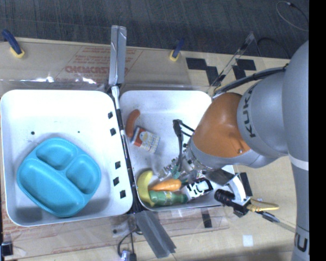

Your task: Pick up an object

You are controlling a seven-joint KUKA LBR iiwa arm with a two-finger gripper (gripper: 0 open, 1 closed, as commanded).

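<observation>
The right bin (163, 99) holds several toy foods. A brown sausage (132, 122) lies near its left wall, with a small white and orange carton (145, 140) just below it. At the bin's front sit a yellow banana (144, 182), an orange carrot (167, 186) and a green item (165, 198), packed together. My gripper (176, 171) is low over this pile, just above the carrot, under the orange wrist band (220, 132). Nothing is visibly held in it.
The left bin (22, 102) carries a blue divided plate (58, 175). A black and white item (198, 187) lies right of the carrot. The arm covers the right bin's right side. A metal divider (117, 53) stands between the bins.
</observation>
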